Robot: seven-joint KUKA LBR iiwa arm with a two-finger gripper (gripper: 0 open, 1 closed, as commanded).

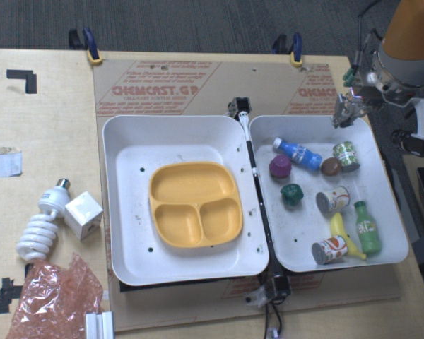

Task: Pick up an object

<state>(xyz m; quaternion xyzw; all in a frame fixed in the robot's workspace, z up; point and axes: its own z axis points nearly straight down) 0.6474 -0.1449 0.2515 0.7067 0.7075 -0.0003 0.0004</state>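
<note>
1. Fingers (pixel 345 113): upper right of the frame, over the top right rim of the right bin (pixel 389 189); they point down and left, and nothing shows between them. Whether they are apart or together cannot be told at this size.
2. Arm (pixel 403 41): grey wrist with an orange band above it, entering from the upper right corner.
3. Objects in the right bin, top to bottom: a blue bottle (pixel 297 154) lying tilted; a purple ball (pixel 280 166) just beside its lower left; a brown ball (pixel 330 166) touching a green-labelled can (pixel 347 155); a dark green ball (pixel 292 194); a small can (pixel 333 200) on its side; a banana (pixel 343 235); a green bottle (pixel 367 228) just right of the banana; a red-and-white can (pixel 329 251) at the banana's lower left. All lie on the bin floor, apart from the fingers.
4. Left bin (pixel 127 154): centre of the frame, holding a yellow divided tray (pixel 196 205) with three compartments.
5. Table (pixel 42 133), lower left: a spiral light bulb (pixel 42 224), a white cube (pixel 83 214) touching it, and crumpled pink plastic wrap (pixel 53 302).
</note>
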